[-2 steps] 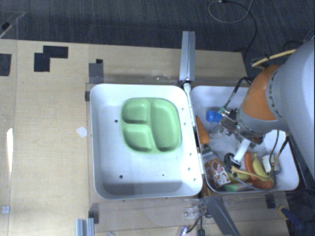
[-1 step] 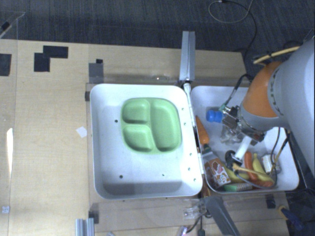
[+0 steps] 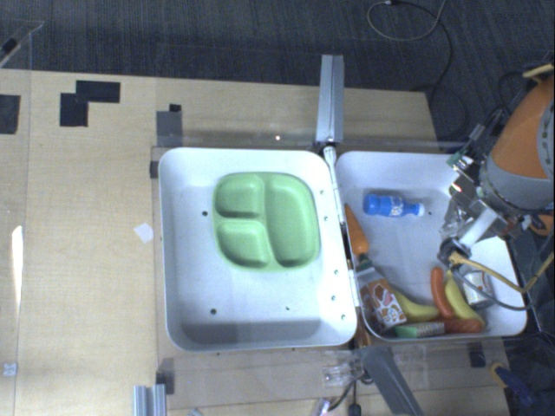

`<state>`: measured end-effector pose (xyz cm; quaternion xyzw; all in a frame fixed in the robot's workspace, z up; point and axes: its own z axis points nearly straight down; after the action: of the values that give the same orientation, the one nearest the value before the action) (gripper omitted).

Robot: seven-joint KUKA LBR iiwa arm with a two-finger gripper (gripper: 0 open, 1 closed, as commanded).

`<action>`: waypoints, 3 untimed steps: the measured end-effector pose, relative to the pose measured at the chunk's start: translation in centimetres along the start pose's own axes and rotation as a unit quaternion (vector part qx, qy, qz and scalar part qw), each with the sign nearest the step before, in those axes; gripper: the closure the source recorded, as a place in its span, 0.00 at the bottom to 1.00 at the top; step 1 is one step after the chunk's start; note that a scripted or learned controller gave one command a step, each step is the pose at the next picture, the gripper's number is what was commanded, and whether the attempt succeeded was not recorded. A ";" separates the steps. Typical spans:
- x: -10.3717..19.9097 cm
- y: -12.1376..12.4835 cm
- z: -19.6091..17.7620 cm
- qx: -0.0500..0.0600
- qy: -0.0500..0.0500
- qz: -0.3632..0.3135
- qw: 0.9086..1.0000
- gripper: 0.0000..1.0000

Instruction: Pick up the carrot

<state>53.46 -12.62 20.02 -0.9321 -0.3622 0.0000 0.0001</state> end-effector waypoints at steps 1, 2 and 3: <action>-4.5 -1.9 0.0 0.000 0.000 -0.244 0.970 1.00; -3.0 6.0 -2.7 -0.001 0.000 -0.156 0.988 1.00; -0.8 7.0 1.4 0.000 0.000 -0.275 0.962 1.00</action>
<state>57.62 -18.36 18.66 -0.7967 -0.6044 0.0002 0.0004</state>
